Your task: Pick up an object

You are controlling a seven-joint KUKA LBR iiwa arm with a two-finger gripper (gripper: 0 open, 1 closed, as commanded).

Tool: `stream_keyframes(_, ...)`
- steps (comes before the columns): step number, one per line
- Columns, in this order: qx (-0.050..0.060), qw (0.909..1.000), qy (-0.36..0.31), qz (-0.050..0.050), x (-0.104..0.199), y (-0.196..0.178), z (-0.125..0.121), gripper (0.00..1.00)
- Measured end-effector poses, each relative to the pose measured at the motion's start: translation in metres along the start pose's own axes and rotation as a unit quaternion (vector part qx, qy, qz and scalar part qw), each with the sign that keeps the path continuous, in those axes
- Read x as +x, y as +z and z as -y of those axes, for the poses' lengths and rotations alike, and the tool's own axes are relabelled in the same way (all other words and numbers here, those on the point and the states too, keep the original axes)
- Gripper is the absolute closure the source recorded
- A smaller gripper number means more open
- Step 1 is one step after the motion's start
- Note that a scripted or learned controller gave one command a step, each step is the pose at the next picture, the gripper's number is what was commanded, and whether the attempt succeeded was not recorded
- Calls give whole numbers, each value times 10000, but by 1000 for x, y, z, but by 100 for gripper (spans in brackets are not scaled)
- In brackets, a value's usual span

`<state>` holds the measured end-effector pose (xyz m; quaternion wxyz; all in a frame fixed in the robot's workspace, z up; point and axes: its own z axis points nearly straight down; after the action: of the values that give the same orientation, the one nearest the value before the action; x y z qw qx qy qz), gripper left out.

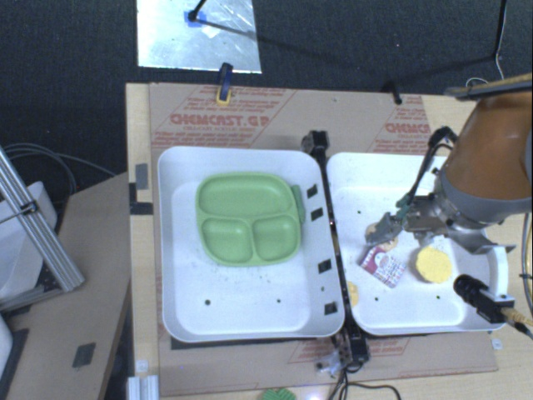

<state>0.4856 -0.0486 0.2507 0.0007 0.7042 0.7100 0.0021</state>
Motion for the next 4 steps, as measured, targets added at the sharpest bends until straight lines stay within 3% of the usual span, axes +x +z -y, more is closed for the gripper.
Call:
stream_keyframes(1,36,10000,55,19,-58,122,-47,0)
stream_keyframes(2,20,10000,21,9,-49,169,-66,0)
stream_keyframes(3,5,10000,24,10,-49,156,-67,100)
stream_keyframes(4,8,10000,25,8,-49,156,-66,0)
